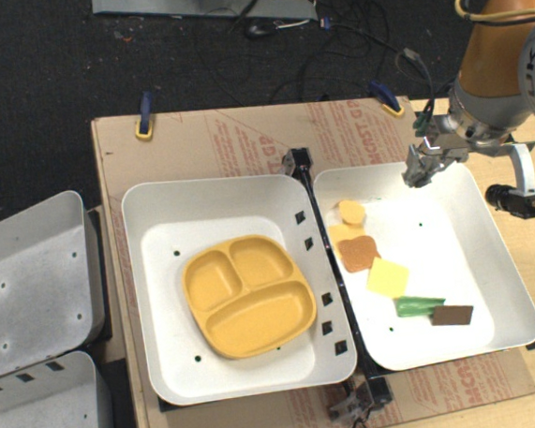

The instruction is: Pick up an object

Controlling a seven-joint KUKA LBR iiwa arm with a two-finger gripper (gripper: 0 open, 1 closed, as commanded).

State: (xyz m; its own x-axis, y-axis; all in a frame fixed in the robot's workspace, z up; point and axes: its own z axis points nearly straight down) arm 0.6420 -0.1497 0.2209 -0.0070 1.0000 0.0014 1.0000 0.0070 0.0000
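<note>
Two shallow white bins sit side by side on a brown cardboard sheet (203,134) covering the tabletop. Off the tabletop's left edge, two more white trays (28,269) are cut off by the picture's border. The left bin (147,229) carries a yellow divided plate (249,295) with three compartments, lying flat near the bin's middle. A black divider strip (326,250) runs between the bins.

In the right bin (478,254), along its left edge, several small pieces lie close together: a round orange-yellow piece (352,212) nearest the far edge, a brown square piece (358,252) just beside it, then a pale yellow square (388,278). Toward the near edge lie a green piece (416,306) and a dark brown block (451,315), touching; what each is stays hard to make out.

The grey arm (500,35) is cut off at the upper right corner. Its jaws (418,174) hang over the right bin's far edge, apart from every piece, grasping nothing; they are too small and dark to tell whether released or clenched.
</note>
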